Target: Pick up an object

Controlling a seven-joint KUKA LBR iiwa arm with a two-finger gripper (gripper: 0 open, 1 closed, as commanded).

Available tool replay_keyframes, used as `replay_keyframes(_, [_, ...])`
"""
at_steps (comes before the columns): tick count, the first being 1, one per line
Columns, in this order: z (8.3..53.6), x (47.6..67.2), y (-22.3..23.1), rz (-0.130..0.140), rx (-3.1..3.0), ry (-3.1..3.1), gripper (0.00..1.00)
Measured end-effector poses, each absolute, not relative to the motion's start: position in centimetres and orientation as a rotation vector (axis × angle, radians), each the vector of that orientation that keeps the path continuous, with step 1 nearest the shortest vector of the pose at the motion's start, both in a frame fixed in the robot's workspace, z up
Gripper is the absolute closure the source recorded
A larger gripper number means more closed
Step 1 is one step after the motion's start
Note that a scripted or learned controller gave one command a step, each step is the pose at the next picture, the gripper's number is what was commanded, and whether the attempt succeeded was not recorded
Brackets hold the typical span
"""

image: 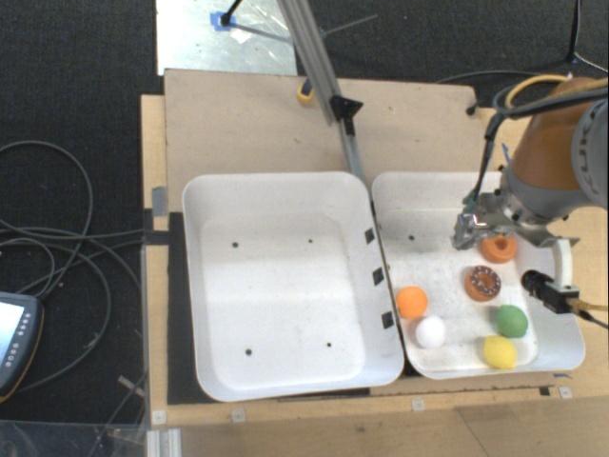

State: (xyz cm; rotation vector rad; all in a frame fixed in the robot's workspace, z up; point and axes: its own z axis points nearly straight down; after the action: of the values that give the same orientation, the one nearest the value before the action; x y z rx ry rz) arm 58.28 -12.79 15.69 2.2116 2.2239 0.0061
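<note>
The right bin [419, 198] holds several small objects. An orange ball [411, 302] and a white ball [430, 331] lie near its left wall. A brown ring-shaped donut [482, 283], a green ball [511, 321] and a yellow lemon-like piece [500, 352] lie toward its front right. An orange round piece [498, 248] sits right under the wrist. My gripper [473, 228] hangs low over the right bin's middle, just left of that orange piece and close to it. The wrist hides how the two meet.
The left bin [285, 284] stands beside the right one, sharing a wall with black clips. A slanted metal pole [319, 60] crosses the back of the bench. A black fitting [547, 291] juts over the right bin's right rim.
</note>
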Motion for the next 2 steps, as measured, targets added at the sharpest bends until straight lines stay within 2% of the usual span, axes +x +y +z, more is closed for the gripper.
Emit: replay_keyframes(2, [23.4, 58.0, -12.9, 0.005, 2.212, 2.224, 1.00])
